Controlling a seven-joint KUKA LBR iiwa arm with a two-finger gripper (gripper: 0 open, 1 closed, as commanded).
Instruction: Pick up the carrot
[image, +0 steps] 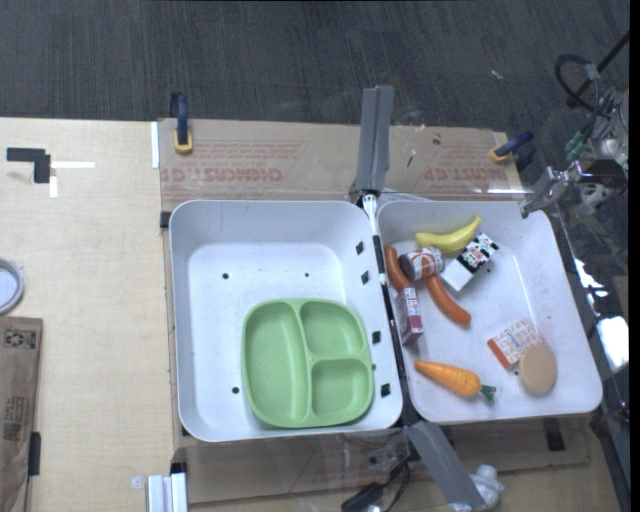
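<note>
The carrot (452, 378) is orange with a small green top (487, 392). It lies on its side near the front edge of the right bin (560, 300), with the tip pointing left and the green end pointing right. Nothing touches it, and bare white floor surrounds it.
In the right bin lie a banana (448, 236), a small can (420, 264), a sausage (449, 301), a pink packet (410, 315), a black-and-white box (478, 254), an orange-and-white packet (512, 342) and a tan disc (538, 370). A green divided plate (307, 362) sits in the left bin (200, 300).
</note>
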